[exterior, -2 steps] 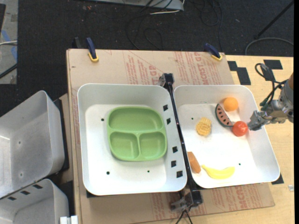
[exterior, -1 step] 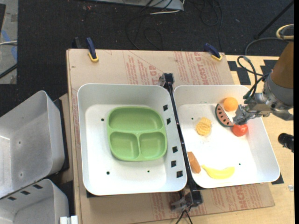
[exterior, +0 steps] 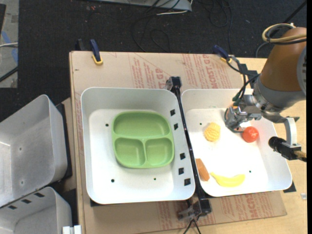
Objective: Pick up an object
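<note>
- While the arm (exterior: pixel 282 77) reaches in from the right, its gripper (exterior: pixel 236 119) hangs low in the right bin (exterior: pixel 214 99); its state I cannot tell.
- Corn (exterior: pixel 212 131) lies just left of it, tomato (exterior: pixel 250 134) just right.
- Banana (exterior: pixel 228 180) and carrot (exterior: pixel 202 169) lie near the front wall.
- Left bin (exterior: pixel 97 130) holds a green tray (exterior: pixel 143 139).

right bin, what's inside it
A yellow corn piece, red tomato, banana and orange carrot. The end effector covers some of the right bin floor.
</note>
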`<state>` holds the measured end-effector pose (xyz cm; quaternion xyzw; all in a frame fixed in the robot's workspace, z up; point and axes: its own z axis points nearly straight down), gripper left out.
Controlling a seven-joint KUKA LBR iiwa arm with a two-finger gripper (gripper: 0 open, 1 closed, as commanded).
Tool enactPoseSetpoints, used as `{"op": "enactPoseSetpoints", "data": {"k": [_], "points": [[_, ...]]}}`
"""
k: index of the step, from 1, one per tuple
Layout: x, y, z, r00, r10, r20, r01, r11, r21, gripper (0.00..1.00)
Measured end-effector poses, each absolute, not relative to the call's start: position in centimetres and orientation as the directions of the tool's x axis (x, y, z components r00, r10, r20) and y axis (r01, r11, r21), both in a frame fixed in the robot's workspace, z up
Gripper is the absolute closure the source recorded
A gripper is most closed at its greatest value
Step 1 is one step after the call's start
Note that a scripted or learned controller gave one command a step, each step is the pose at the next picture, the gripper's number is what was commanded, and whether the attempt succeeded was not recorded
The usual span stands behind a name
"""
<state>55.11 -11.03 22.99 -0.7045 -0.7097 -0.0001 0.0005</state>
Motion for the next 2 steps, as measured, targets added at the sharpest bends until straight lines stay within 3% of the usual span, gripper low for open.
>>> {"op": "enactPoseSetpoints", "data": {"k": [2], "points": [[56.3,-0.7,23.4,-0.005,1.000,0.000,1.000,0.005,0.001,1.00]]}}
